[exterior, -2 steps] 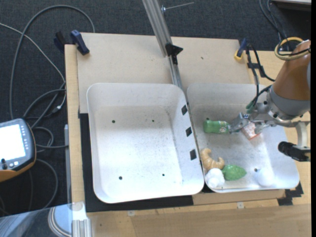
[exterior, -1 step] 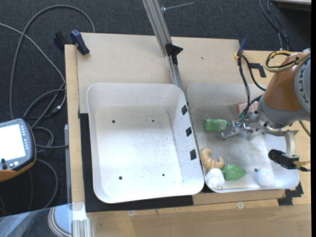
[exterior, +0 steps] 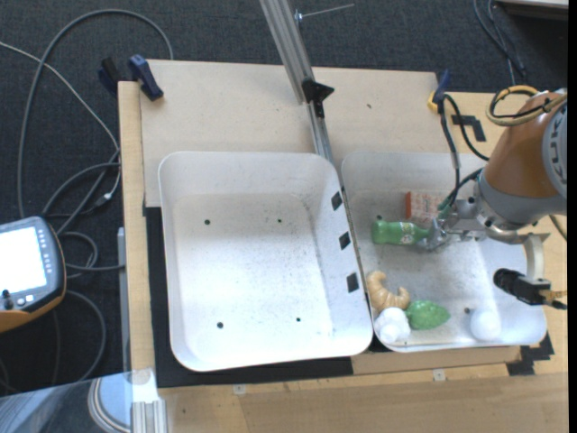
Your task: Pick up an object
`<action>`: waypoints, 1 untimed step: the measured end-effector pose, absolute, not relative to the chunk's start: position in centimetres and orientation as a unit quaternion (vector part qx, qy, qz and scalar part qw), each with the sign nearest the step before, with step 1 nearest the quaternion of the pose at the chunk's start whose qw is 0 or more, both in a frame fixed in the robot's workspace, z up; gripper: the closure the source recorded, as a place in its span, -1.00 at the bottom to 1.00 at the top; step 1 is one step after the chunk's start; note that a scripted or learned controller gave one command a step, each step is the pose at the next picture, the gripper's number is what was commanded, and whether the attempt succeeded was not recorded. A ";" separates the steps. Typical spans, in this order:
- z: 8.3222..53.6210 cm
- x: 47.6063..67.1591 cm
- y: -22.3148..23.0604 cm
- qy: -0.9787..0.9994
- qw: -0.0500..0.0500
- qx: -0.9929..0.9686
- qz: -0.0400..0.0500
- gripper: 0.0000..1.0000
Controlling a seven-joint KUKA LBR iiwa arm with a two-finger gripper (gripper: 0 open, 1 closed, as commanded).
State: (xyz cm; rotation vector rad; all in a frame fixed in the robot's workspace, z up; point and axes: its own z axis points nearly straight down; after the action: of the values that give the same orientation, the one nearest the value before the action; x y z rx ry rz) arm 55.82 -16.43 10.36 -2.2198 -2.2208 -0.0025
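You've got a cluster jammed in the right bin's (exterior: 469, 165) near corner: white ball (exterior: 393, 325), tan piece (exterior: 386, 288), green lump (exterior: 426, 314), so they're awkward picks. Another white ball (exterior: 485, 324) sits apart. Further back the gripper (exterior: 439, 235) is down at the green bottle (exterior: 399, 233), likely your target since it lies free; can't tell its state. Orange packet (exterior: 421, 206) is behind.

Grey arm (exterior: 514, 201), orange band (exterior: 527, 156)
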 end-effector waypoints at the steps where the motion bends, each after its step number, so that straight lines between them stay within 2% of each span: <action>1: 16.7 56.1 -16.0 -0.708 -0.003 -0.706 -0.002 1.00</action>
State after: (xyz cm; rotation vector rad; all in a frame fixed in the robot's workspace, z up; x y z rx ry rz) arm 56.09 -16.03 16.75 -2.2238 -2.2280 -0.0067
